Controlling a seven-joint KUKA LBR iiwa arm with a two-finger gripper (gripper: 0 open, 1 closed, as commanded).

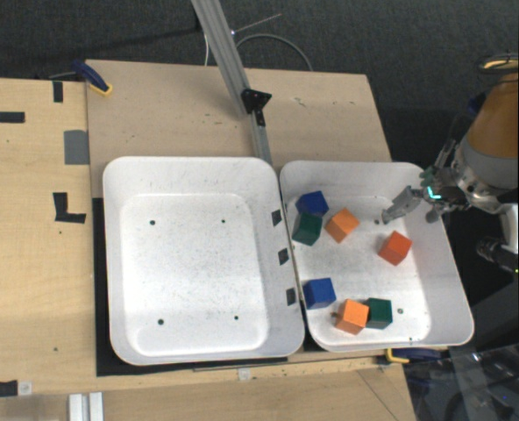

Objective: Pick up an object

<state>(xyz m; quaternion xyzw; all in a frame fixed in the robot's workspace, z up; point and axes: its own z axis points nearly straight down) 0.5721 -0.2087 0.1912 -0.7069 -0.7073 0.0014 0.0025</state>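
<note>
Seven blocks in right bin (444, 323) | red block (395, 247) sits cornerwise | end effector (406, 203) grip state unclear

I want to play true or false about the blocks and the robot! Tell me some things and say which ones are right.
1. All the blocks sit in the right bin. True.
2. The gripper is holding the red block. False: the red block lies on the bin floor, apart from the gripper and below it in the view.
3. There are two blue blocks. True: one near the top, one lower down.
4. A green block touches an orange block. True.
5. There is a yellow block in the left bin. False: no yellow block is in the left bin.
</note>
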